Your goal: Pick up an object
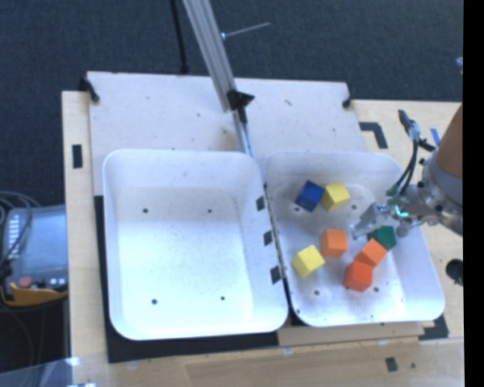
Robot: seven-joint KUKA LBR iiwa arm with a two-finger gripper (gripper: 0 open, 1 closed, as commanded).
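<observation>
My gripper (377,218) hangs over the right part of the right bin (411,297), reaching in from the right edge of the view. A green block (384,237) lies just below and right of it, partly covered by it. An orange block (373,252) sits against the green one, with a red-orange block (358,276) in front of that. Left of the gripper lies another orange block (333,242). A yellow block (307,260) rests further left. A blue block (310,194) and a second yellow block (335,196) sit together at the back of the bin.
The left bin (185,240) adjoins the right one along a shared middle wall. A slanted metal rail (214,47) rises from behind the bins. A grey box with cables (36,248) stands off the bench's left side.
</observation>
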